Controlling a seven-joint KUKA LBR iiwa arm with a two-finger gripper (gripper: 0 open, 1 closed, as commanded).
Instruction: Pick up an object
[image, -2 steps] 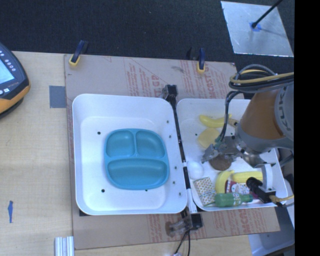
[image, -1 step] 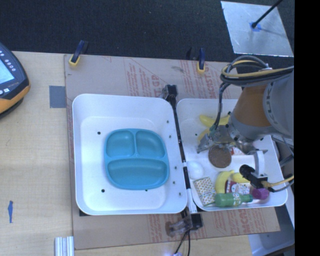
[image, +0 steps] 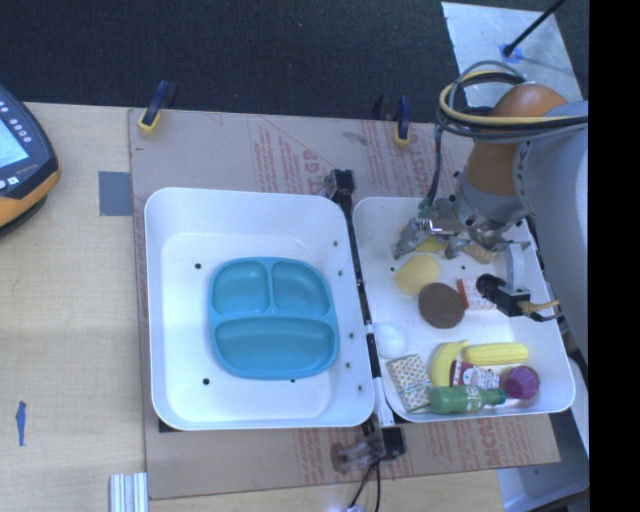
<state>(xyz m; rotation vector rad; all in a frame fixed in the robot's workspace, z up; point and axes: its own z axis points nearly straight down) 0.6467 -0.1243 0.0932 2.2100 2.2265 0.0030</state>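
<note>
Fingers: grey metal fingers (image: 410, 242) spread apart with nothing between them, low over the far end of the right bin (image: 560, 400).
Step in hand: judged to be the approach before a grasp; no object lifted yet.
Likeliest target: pale yellow lump (image: 418, 272), just beneath the fingers on their near side; touching the tips or a hair apart, cannot tell which.
Axis of the lump: rounded, slightly oval; long axis seems to run roughly across the bin with a slight tilt; no clear pointed end or front.
Next move, as a judgement: centre the fingers over the lump, span its shorter width, go down, close, then lift straight up.
One step out: brown disc (image: 441, 305) lying flat, just beside the lump on the side away from the fingers; close enough to be nudged by a wide grasp.
Further out: small white piece (image: 388, 338), then patterned packet (image: 408, 378), banana (image: 446, 362), corn cob (image: 495, 353), purple piece (image: 521, 382) and green bottle (image: 462, 401), crowded at the bin's near end, well apart from the fingers.
Farthest: blue divided plate (image: 272, 318) lying flat in the left bin (image: 160, 300), beyond the wall between the bins.
Underneath: pale wooden bench (image: 70, 350).
</note>
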